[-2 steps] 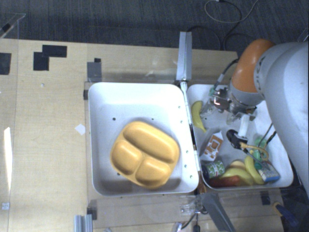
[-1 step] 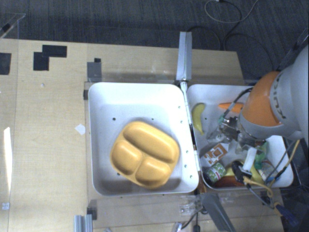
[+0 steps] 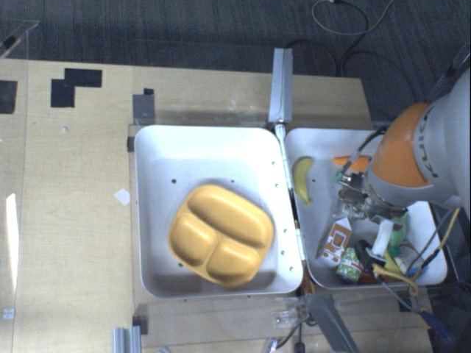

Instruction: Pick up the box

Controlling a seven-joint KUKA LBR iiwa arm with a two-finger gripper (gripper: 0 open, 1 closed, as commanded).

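The box (image 3: pixel 336 242), a small white carton with orange-brown print, lies tilted near the front left of the right bin (image 3: pixel 316 144). My gripper (image 3: pixel 353 199) hangs low over the middle of that bin, just behind and to the right of the box. The grey arm with its orange band (image 3: pixel 397 160) covers the gripper's upper part. I see nothing held by the gripper.
A yellow banana (image 3: pixel 302 179) lies against the right bin's left wall. A green can (image 3: pixel 349 269), a white tube (image 3: pixel 383 237) and other small items crowd the front right. A large yellow bread-like loaf (image 3: pixel 221 232) sits in the left bin (image 3: pixel 158 197).
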